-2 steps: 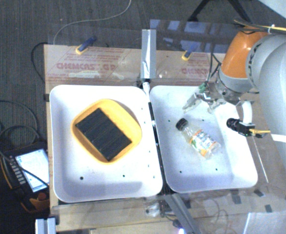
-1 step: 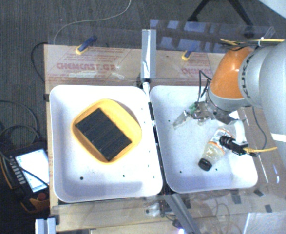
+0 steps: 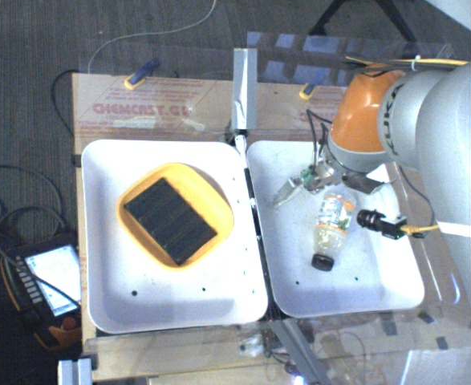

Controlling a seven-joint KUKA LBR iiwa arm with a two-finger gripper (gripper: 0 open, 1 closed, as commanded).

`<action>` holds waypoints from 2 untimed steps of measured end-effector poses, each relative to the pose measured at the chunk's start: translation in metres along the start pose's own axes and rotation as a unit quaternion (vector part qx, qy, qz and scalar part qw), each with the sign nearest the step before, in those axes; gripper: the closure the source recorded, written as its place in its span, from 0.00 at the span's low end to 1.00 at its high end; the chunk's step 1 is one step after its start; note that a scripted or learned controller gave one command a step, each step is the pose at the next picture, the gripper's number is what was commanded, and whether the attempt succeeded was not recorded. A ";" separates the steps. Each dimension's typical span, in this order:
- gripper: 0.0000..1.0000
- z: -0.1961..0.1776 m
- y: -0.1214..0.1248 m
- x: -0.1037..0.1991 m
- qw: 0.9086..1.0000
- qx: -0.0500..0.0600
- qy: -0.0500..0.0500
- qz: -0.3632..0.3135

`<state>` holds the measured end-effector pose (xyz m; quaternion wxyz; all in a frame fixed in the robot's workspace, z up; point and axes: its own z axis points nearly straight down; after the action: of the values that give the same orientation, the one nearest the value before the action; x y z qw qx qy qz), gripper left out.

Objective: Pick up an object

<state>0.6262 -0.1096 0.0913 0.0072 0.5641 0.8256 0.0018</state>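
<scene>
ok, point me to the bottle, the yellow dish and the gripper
bottle point(image 3: 331, 229): camera view, on its clear body, lying in the right bin.
yellow dish point(image 3: 217, 199): camera view, on its bare right rim, left bin.
gripper point(image 3: 287, 191): camera view, between its fingertips, above the right bin.

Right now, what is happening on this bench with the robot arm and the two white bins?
A grey robot arm with an orange band reaches in from the right over the right bin. Its gripper hangs above the bin floor, to the upper left of a small plastic bottle that lies on its side with its dark cap toward the front. Nothing is seen between the fingers, so the bottle is not picked up yet. In the left bin a yellow dish with a dark sponge lies untouched.
</scene>
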 end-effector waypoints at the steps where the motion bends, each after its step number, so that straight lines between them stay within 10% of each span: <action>1: 0.00 -0.012 -0.076 -0.035 0.996 0.007 0.004 0.086; 2: 0.00 -0.002 -0.152 -0.035 0.999 -0.001 0.001 0.047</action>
<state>0.4975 -0.1978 0.0919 0.0071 0.6020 0.7985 0.0031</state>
